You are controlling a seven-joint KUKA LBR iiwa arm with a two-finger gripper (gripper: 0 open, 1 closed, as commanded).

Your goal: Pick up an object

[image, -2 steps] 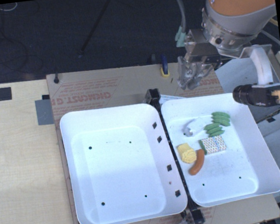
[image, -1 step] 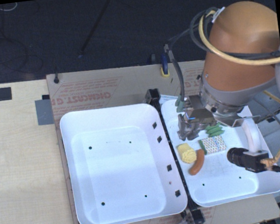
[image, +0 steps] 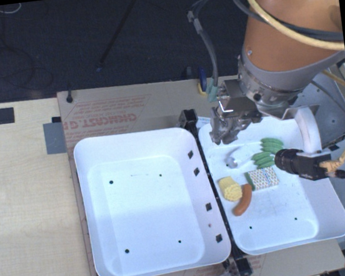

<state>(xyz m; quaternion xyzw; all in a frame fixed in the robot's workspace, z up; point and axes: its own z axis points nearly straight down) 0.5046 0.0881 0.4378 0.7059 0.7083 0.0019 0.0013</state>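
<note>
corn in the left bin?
No, the corn lies in the right bin, beside the sausage.

Bench: a pale wood-grain bench top [image: 24, 210] carried everything, with dark rectangular patches near its far left edge.
Board: a brown cardboard sheet with reversed red lettering [image: 125, 112] lay flat on the bench, under both bins.
Left bin: a shallow white plastic bin with rounded corners [image: 92, 176] sat on the cardboard, with small dark holes in its floor.
Right bin: a matching shallow white plastic bin [image: 322, 222] sat just beside it, their long sides touching along a row of black clips [image: 208, 206].
</note>
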